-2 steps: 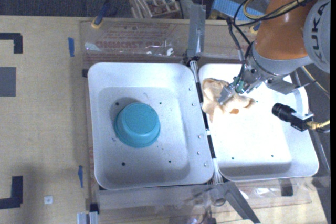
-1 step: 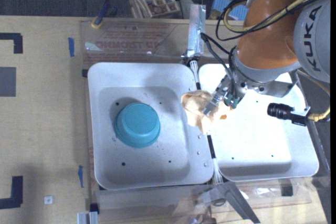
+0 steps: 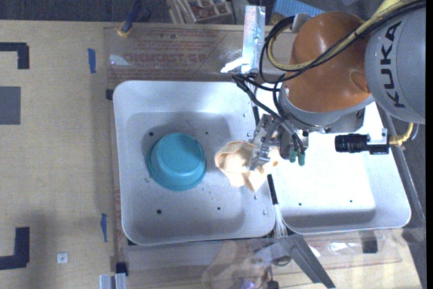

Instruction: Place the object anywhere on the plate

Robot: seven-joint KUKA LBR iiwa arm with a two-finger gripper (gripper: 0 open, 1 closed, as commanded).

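Bins sit side by side on my bench, and the grey arm with its orange band (image 3: 328,71) reaches in from the right over their shared edge. Its two-finger gripper (image 3: 260,158) hangs low at the right side of the left white bin (image 3: 135,105), right against a pale yellow, crumpled soft object (image 3: 233,162); I cannot tell how its jaws stand. That object lies on the bin floor, just right of a round teal plate (image 3: 177,160), apart from it. The right white bin (image 3: 338,203) lies under the wrist.
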